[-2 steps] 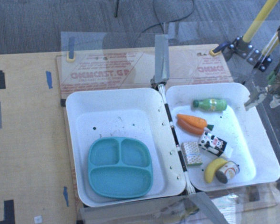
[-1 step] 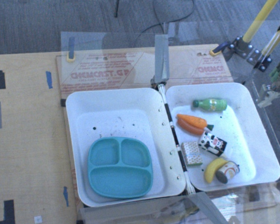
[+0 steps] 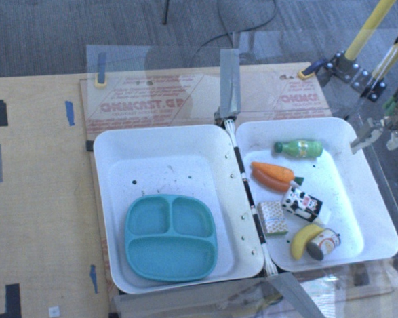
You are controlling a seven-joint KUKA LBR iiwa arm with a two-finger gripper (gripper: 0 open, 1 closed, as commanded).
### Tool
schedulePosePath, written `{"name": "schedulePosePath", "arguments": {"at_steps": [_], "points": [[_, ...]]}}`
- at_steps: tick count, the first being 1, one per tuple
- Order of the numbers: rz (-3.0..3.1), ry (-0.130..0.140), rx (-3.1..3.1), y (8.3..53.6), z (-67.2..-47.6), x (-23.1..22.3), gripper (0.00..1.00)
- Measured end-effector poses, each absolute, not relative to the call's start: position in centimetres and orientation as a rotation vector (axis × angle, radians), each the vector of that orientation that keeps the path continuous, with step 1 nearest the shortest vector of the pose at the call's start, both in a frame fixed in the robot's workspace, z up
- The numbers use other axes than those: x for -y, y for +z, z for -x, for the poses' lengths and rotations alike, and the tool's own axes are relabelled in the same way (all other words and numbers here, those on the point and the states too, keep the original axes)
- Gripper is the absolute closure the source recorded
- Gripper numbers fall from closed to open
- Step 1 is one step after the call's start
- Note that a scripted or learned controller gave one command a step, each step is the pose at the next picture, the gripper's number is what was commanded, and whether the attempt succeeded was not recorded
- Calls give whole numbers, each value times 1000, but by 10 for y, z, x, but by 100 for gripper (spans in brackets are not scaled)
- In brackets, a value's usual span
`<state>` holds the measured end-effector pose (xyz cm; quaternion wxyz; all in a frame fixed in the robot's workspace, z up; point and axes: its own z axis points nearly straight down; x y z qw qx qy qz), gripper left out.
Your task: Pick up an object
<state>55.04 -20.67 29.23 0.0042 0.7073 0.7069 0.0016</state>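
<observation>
Gripper (image 3: 377, 132) beside right bin (image 3: 368, 241), finger state unclear; approach bottle (image 3: 298, 148) from above, away from carrot (image 3: 273, 175).

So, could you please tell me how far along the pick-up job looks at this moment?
Nothing looks done yet. The green bottle, carrot, banana and small can all lie in the right bin, and the teal plate sits in the left bin. Nothing is in hand. The whole pick remains: reaching in, gripping and lifting one object.

Two-finger gripper (image 3: 381, 133) at far right edge, partly visible, pale metal; jaws' state unclear; arm above it out of frame.
</observation>
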Motion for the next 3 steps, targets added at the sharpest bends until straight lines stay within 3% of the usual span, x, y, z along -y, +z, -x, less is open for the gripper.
{"name": "schedulePosePath", "arguments": {"at_steps": [1, 2, 3], "points": [[-2359, -1, -2076, 181, -622, 166, 0], [-2252, 4, -2184, 87, -642, 174, 0], [-2249, 6, -2185, 99, -643, 174, 100]]}}
